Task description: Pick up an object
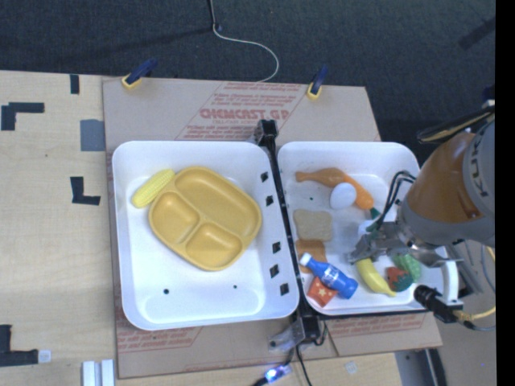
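Note:
The right bin (402,161) holds several small items: an orange drumstick-shaped toy (326,178), a white egg (344,195), a brown bread slice (313,225), a blue bottle (331,277) with a red label, a yellow banana (371,277), and green and red pieces (402,272). My gripper (368,249) hangs low over the right side of this bin, just above the banana's upper end and left of the green piece. Nothing shows between the gripper's tips. The grey and orange arm (451,191) covers the bin's right wall.
The left bin (129,240) holds a yellow divided plate (204,215) and a yellow corn cob (152,187) at its upper left. A black divider with clips (276,207) runs between the bins. Both rest on cardboard (241,107) over a wooden bench.

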You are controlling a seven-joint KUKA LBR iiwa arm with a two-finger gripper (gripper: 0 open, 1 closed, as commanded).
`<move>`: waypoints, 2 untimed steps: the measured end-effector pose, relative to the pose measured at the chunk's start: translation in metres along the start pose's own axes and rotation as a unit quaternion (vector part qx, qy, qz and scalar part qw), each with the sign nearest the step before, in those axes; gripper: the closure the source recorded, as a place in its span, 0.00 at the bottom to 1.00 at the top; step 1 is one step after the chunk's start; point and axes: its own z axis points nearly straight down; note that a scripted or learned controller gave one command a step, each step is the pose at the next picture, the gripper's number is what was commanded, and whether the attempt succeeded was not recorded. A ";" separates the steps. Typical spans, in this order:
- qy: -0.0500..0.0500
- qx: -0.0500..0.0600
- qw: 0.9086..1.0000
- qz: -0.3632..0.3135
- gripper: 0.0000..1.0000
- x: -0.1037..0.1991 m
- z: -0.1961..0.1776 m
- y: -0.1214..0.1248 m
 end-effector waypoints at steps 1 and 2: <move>-0.001 -0.003 1.000 0.001 1.00 -0.009 -0.048 -0.004; -0.001 -0.003 1.000 0.000 1.00 -0.009 -0.091 -0.009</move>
